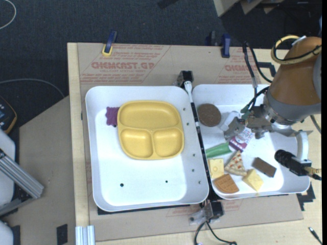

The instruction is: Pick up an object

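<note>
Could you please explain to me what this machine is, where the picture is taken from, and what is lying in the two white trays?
This is a single picture from a camera fixed above a workbench, looking down at a slant. The grey and orange shape at the right is a robot arm reaching in; its job is to pick up an object. At its end is the claw, lowered into the right bin among the items. I cannot tell whether it grips anything.

The left bin holds a yellow divided plate with a purple item beside it, partly tucked under the plate's edge.

The right bin holds small toy foods: a brown round cookie, a green piece, a pizza slice, a cheese wedge and a brown bar.
</note>
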{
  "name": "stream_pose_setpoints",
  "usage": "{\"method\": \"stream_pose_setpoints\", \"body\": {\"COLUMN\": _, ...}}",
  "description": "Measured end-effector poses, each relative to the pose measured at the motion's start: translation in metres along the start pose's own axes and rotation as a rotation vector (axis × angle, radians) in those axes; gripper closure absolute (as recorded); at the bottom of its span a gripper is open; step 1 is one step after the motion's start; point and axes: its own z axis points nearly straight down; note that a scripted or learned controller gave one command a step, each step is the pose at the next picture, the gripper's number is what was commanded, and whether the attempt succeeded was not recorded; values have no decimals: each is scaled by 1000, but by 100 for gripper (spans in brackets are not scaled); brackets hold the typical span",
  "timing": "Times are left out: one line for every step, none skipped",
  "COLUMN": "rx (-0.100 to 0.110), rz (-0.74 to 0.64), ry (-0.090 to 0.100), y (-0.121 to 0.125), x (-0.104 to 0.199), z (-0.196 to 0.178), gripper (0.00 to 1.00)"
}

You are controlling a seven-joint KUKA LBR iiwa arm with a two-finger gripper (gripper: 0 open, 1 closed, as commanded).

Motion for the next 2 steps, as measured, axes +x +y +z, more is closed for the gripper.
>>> {"method": "stream_pose_setpoints", "body": {"rx": -15, "rz": -2, "ry": -2, "y": 3, "x": 0, "z": -8, "gripper": 0}}
{"method": "stream_pose_setpoints", "body": {"rx": -8, "rz": -2, "ry": 0, "y": 3, "x": 1, "z": 35, "gripper": 0}}
